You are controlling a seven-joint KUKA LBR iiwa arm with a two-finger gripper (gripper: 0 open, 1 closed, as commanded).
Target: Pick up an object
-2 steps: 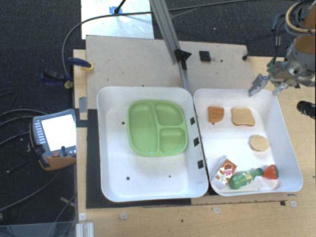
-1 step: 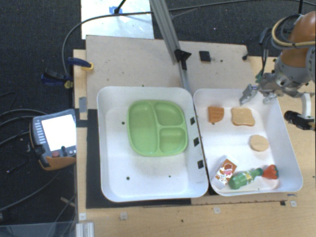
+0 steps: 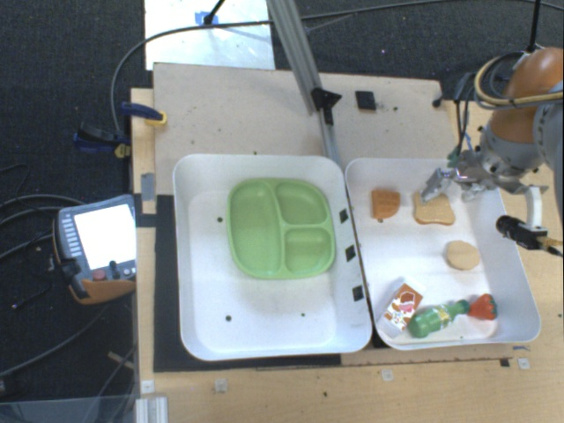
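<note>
The arm [image 3: 520,104] came in from the upper right of the frame, its orange band near the top right corner; the gripper [image 3: 438,186] hung over the upper part of the right bin [image 3: 520,298], right at the top edge of a toast slice [image 3: 434,210]; whether its fingers were parted or closed, I could not tell, and nothing showed between them. Just left of the toast lay a small orange-brown piece [image 3: 385,204]; below and to the right sat a pale round biscuit [image 3: 462,255]; along the bin's lower edge lay a red and white packet [image 3: 403,307], a green bottle [image 3: 435,317] touching it, and a red piece [image 3: 482,307] at the bottle's right end. In the left bin [image 3: 198,324] rested a green divided plate [image 3: 282,228], centre frame.
</note>
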